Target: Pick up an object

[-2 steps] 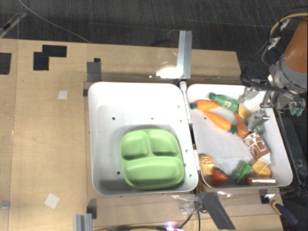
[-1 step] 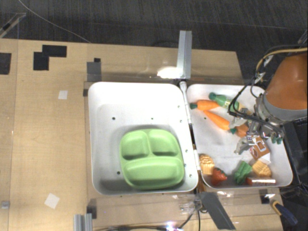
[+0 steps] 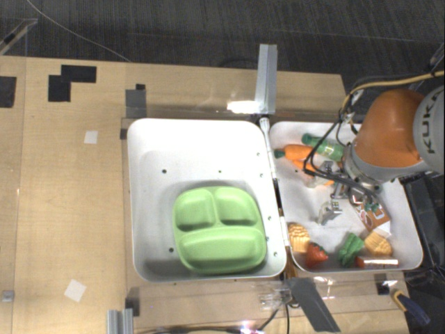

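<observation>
Currently, I see the end effector (image 3: 332, 207) low over the right bin (image 3: 410, 218), centre right of the frame.

I cannot tell whether it is spread or pressed together. Candidate objects sit in that bin: a carrot (image 3: 300, 154) and green bottle (image 3: 327, 148) at its upper left, corn (image 3: 299, 237), a strawberry (image 3: 316, 255), a green piece (image 3: 351, 245) and a yellow piece (image 3: 379, 242) along its lower edge. The left bin (image 3: 146, 186) holds a green divided tray (image 3: 219, 228).

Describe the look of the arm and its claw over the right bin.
The arm is grey with a rounded orange band above the wrist. Black cables, and a yellow one near the top, loop along its left side. The claw is small, metallic silver, at the end of a dark wrist section.
</observation>
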You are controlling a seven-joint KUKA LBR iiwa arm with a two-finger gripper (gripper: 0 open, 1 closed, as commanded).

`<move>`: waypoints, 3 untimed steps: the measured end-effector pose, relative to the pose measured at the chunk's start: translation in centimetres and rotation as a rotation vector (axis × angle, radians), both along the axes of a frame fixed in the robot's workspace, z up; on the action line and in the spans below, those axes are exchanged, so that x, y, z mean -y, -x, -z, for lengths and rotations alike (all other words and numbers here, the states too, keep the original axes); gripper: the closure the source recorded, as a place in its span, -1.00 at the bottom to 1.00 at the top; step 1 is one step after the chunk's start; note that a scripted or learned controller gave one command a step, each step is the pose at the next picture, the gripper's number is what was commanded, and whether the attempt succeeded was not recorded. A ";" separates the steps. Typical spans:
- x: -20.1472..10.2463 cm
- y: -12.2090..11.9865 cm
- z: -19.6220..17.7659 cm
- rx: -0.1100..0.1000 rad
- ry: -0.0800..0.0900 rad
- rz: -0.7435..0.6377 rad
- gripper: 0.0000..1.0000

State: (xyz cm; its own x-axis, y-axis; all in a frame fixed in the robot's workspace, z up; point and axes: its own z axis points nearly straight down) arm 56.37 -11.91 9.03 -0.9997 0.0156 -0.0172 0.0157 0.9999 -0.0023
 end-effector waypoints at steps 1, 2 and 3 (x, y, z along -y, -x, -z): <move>-2.8 -6.3 0.1 -0.003 -0.005 0.113 -1.00; -0.8 -0.8 0.0 -0.001 0.000 -0.070 -1.00; -0.4 -6.1 0.1 -0.003 -0.001 -0.052 -1.00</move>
